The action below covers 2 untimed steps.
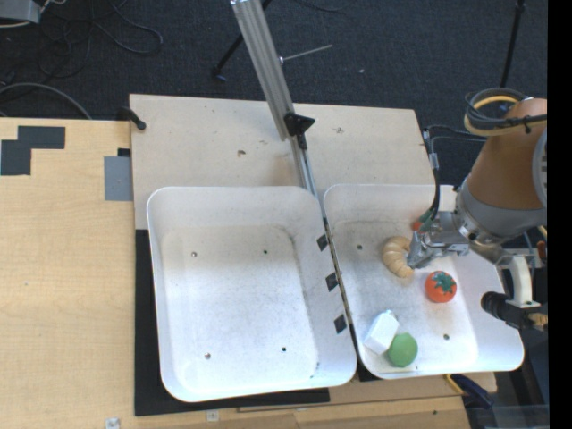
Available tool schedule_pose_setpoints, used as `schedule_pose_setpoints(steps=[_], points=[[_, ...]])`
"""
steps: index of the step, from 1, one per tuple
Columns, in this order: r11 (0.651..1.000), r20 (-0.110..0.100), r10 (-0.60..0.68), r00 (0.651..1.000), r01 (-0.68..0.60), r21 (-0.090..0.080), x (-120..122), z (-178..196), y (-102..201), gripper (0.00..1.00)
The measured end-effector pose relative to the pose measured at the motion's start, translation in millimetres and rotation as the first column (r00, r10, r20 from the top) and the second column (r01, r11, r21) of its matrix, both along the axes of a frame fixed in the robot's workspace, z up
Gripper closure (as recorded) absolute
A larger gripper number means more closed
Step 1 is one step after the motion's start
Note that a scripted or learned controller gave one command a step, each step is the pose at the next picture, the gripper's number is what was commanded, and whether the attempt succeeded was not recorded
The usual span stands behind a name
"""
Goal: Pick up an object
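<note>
Grey arm (500, 206) with broad orange band; metal claw (422, 250); yellow and black cables above.

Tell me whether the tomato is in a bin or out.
In. The tomato lies on the floor of the right bin, just below the gripper.

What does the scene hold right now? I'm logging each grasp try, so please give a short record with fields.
arm: reaches in from the right, over the right bin
gripper: low in the right bin, beside the tan croissant-shaped toy
held object: none seen between the fingers
other items in the right bin: red tomato toy, white block, green ball
left bin: white, shallow
</note>
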<state>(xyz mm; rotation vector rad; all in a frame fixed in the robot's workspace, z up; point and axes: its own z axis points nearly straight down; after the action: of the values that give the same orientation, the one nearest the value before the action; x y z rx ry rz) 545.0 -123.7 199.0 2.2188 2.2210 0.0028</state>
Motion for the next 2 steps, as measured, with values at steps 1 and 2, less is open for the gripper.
schedule_pose_setpoints(steps=[1,2], points=[[1.0,-0.004,0.004,1.0,-0.004,0.001,17,11,58,1.0],[1.0,-0.005,0.005,1.0,-0.005,0.003,31,11,117,1.0]])
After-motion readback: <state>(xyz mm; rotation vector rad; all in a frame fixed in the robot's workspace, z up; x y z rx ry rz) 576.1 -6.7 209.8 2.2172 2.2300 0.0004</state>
